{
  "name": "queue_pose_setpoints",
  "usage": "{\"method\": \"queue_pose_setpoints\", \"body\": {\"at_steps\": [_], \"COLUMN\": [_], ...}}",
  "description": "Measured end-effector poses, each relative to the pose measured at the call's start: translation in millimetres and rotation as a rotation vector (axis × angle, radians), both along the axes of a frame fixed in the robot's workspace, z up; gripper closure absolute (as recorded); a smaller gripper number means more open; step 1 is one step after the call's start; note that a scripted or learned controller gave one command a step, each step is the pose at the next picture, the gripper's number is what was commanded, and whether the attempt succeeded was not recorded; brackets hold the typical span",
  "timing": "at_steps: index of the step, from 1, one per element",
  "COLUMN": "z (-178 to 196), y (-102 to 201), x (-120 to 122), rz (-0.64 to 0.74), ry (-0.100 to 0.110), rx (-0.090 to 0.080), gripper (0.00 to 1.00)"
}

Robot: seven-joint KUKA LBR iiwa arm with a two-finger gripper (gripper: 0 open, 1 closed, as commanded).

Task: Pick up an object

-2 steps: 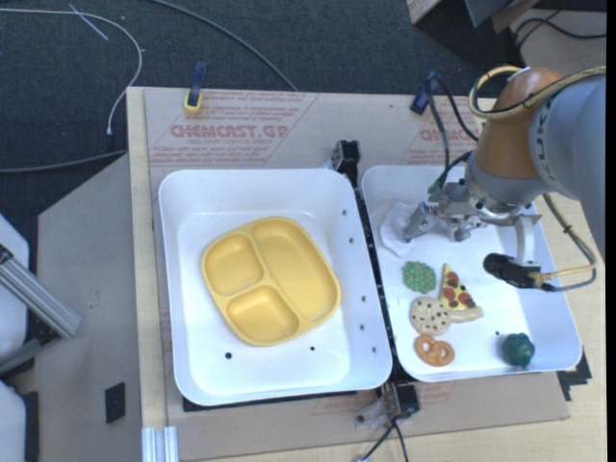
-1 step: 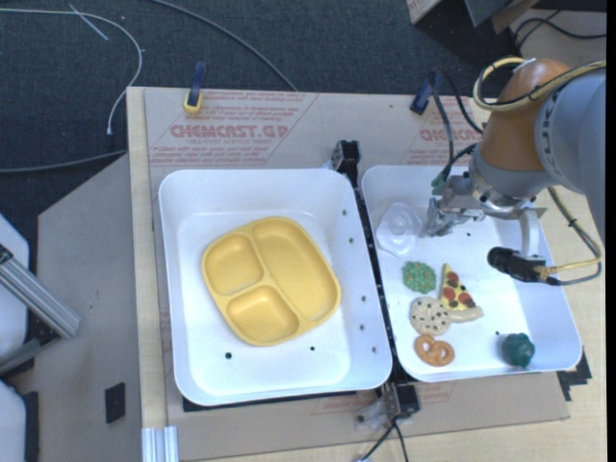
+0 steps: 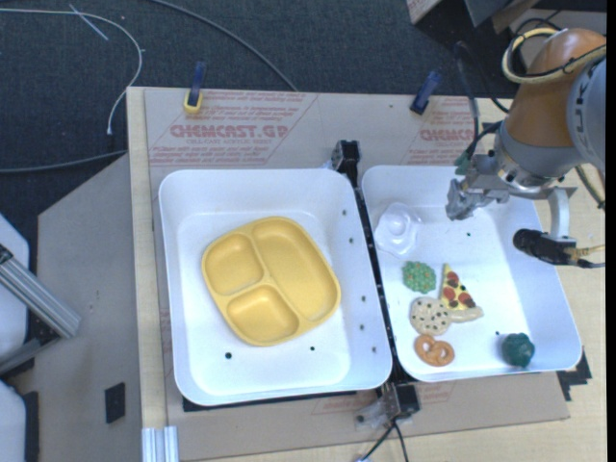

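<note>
- The grey arm with the orange band (image 3: 549,85) reaches in from the right, and its gripper (image 3: 464,203) hangs over the far part of the right-hand shallow white bin (image 3: 553,296); I cannot tell how its fingers stand.
- Just left of the gripper lies a small clear plastic cup (image 3: 396,227), apart from it.
- Nearer in that bin sit a green broccoli-like toy (image 3: 419,276), a toy pizza slice (image 3: 458,296), a speckled round cookie (image 3: 424,314), a brown pretzel (image 3: 435,351) and a dark green ball-shaped piece (image 3: 518,348) at the near right.
- The left-hand white bin (image 3: 183,258) holds a yellow three-section plastic plate (image 3: 269,279).
- Both bins rest on the cardboard-covered worktop (image 3: 241,128).
</note>
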State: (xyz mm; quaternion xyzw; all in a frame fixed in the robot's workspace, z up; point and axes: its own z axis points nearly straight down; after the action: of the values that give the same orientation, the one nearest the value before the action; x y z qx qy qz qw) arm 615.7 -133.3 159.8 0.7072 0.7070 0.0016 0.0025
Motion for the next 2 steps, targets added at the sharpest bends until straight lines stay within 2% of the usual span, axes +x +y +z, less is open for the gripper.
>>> {"method": "queue_pose_setpoints", "body": {"at_steps": [1, 2], "z": [63.5, 64.7], "y": [6.3, 6.6], "x": [4.8, 5.5], "rz": [0.002, 0.001], "ry": [-0.003, 0.003], "rx": [0.0, 0.001], "gripper": [1.0, 1.0]}}
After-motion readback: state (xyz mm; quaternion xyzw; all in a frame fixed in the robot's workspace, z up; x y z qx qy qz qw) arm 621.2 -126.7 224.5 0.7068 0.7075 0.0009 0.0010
